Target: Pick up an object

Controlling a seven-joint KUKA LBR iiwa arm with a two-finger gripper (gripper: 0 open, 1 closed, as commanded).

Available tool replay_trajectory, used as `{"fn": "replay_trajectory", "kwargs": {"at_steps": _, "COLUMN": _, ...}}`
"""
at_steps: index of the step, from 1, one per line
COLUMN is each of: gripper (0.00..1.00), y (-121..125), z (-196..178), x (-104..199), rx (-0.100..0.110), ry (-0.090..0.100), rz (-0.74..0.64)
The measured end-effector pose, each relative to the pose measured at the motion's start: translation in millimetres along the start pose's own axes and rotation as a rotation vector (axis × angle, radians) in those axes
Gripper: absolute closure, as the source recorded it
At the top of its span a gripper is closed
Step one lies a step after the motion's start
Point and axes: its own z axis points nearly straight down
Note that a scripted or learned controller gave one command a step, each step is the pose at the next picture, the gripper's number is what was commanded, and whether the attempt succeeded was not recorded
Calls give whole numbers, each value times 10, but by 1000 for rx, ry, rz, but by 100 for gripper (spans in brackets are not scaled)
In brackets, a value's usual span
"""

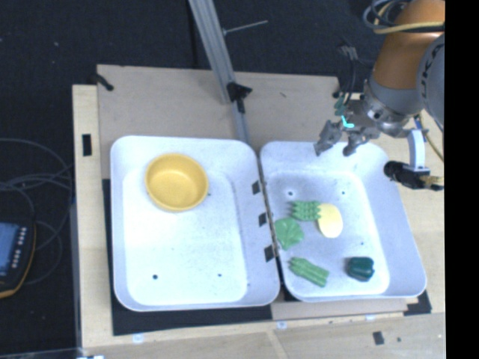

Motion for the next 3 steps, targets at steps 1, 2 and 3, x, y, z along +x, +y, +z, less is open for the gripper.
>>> {"fn": "replay_trajectory", "kwargs": {"at_steps": 1, "gripper": 0, "y": 0, "z": 0, "x": 0, "rx": 0, "ry": 0, "rz": 0}}
{"fn": "replay_trajectory", "kwargs": {"at_steps": 2, "gripper": 0, "y": -104, "z": 531, "x": -36, "rx": 4, "ry": -1, "rz": 1}}
{"fn": "replay_trajectory", "kwargs": {"at_steps": 3, "gripper": 0, "y": -193, "z": 1116, "x": -75, "rx": 5, "ry": 0, "rz": 1}}
